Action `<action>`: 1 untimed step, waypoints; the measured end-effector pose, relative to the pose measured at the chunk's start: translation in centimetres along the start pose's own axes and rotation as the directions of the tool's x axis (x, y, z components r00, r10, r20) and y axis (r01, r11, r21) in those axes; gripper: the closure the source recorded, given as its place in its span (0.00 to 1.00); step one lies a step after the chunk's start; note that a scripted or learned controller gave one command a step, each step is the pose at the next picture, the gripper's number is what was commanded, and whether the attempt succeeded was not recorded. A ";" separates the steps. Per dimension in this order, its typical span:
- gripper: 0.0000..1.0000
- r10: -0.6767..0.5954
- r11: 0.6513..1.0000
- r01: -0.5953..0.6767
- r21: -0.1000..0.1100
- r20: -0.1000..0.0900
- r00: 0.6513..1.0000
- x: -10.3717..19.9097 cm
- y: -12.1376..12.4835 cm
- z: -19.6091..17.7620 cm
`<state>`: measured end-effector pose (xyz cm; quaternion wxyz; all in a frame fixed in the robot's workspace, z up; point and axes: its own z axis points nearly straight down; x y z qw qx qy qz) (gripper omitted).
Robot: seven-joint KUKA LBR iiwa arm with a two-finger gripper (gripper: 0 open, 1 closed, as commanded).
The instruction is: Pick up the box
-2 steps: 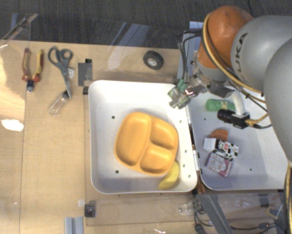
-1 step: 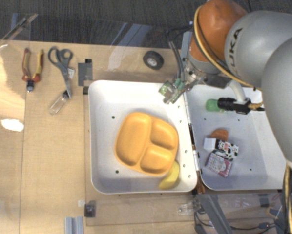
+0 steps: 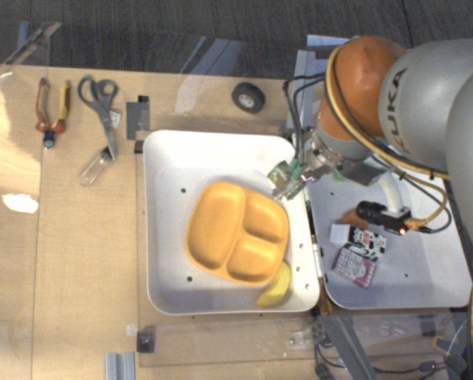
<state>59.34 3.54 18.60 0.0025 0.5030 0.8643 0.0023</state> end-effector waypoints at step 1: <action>1.00 -0.442 0.897 0.442 -0.001 0.004 0.897 -3.7 0.0 -10.2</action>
